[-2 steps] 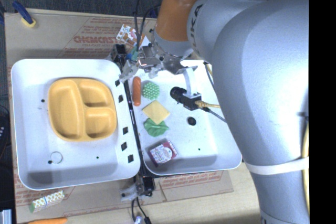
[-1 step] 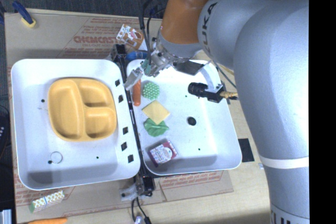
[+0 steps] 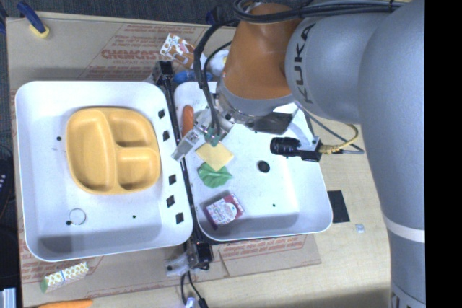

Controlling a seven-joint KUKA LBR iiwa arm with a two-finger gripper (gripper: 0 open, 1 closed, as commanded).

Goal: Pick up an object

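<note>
A yellow block lies flat in the right bin, just below the hand, turned like a diamond with one corner toward it. Touching the block's lower edge is a crumpled green piece; further below sits a dark red packet, tilted. Just above the hand an orange carrot runs lengthwise along the bin's left wall. The hand reaches in slanting down-left, over the divide between bins; whether it is open or closed cannot be told. Left of it, the left bin holds a yellow tray. The counter carries both.
</note>
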